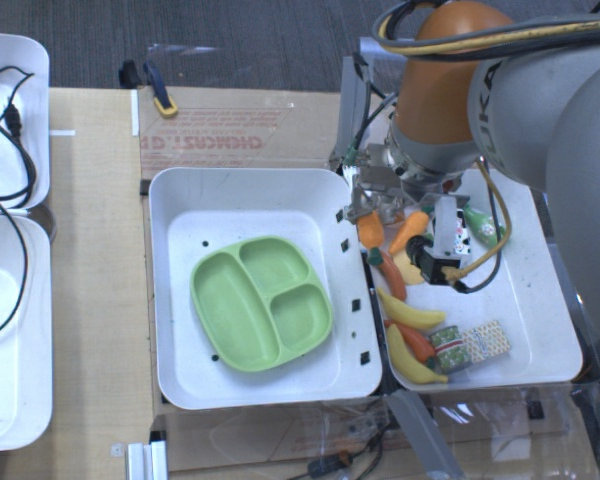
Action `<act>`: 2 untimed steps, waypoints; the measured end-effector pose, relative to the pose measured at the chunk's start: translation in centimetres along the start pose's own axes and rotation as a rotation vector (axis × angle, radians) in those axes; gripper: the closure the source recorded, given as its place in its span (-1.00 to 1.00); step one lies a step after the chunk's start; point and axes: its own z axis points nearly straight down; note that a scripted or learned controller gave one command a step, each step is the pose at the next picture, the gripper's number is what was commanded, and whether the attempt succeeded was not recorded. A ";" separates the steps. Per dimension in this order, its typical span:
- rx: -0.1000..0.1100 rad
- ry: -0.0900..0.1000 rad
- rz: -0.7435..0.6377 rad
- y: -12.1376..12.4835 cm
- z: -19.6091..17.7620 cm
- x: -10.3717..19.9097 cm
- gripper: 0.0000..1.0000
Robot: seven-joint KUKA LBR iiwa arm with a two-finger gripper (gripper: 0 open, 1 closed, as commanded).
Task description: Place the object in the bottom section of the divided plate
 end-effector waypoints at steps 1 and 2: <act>0.001 -0.001 -0.002 -3.9 2.4 6.8 1.00; 0.000 -0.001 -0.099 -6.3 7.9 16.9 1.00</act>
